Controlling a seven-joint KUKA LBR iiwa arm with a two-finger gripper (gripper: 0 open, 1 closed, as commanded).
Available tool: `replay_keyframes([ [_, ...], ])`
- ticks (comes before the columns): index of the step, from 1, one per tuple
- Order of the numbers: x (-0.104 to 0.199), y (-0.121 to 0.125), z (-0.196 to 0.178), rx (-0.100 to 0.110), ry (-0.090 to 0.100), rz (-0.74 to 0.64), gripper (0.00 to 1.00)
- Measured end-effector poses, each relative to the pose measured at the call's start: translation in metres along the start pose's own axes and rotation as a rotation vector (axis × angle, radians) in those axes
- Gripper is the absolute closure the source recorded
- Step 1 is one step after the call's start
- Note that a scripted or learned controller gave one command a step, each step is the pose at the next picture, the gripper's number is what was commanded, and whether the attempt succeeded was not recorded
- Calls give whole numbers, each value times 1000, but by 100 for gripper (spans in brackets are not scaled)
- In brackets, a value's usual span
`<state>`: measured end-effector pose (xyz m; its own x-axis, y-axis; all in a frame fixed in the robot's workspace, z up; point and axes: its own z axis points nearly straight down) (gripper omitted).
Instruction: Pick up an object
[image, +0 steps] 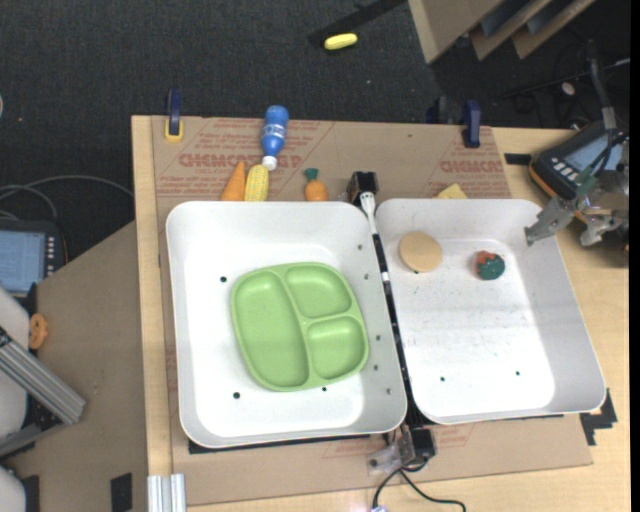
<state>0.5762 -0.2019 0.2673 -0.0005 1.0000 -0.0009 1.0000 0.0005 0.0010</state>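
Right bin (560, 330), upper part: tan disc (421, 252) and small red-green object (489, 265) were recorded lying apart; the tool (548, 222) was held at the bin's upper right rim, its spread indeterminable; a centred vertical descent over one item was judged advisable

Both bins are white — the left bin (200, 250) carries a light green divided tray (298, 325); the right bin (540, 340) holds a tan disc (421, 252) and a small red-and-teal object (489, 265). Behind them lie a blue-and-white bottle (274, 131) and a yellow corn cob (257, 182).
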Motion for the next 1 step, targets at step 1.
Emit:
replay_keyframes([
  [1, -2, 36, 86, 5, 2, -3, 0],
])
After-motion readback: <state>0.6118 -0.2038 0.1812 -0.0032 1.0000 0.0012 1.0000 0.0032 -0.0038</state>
